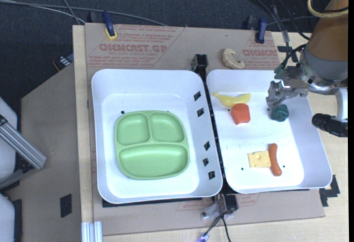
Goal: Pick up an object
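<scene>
The right bin (310, 174) holds a yellow banana-shaped piece (231, 98), a red-orange piece (240, 114) just below it, a small teal round object (279, 113), a yellow block (257, 159) and an orange sausage-shaped piece (274, 159). My gripper (278, 97) hangs over the upper right part of this bin, directly above the teal object and very close to it. Whether it touches the teal object is unclear from this angle.
The left bin (105, 91) carries a green divided plate (152, 144). A beige curved object (233, 58) lies on the bench behind the right bin. Blue clamps (110, 27) sit at the back edge. The arm's body covers the right bin's far right corner.
</scene>
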{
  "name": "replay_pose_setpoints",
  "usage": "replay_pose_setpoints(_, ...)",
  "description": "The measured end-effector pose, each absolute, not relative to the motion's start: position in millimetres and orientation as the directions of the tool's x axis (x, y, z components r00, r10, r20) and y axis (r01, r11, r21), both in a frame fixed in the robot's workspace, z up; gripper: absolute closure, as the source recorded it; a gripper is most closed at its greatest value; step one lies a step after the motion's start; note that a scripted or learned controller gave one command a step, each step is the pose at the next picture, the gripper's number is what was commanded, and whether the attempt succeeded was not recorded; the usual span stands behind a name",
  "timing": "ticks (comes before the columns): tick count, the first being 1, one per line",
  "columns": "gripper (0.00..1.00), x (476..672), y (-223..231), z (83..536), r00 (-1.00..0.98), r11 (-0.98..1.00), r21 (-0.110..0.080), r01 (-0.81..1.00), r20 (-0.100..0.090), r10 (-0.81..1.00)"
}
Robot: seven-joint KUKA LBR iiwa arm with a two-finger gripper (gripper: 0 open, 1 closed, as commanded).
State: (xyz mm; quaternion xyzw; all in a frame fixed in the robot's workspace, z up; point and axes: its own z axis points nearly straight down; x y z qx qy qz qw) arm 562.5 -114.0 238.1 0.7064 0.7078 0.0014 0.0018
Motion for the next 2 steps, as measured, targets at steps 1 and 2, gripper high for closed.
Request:
replay_pose_setpoints(1, 1.0, 576.9, -61, 227, -0.005, 0.005, 0.0, 1.0, 0.001, 1.0)
replay_pose_setpoints(2, 1.0, 582.5, -9, 229, -0.007, 0.007, 0.002, 1.0, 0.002, 1.0)
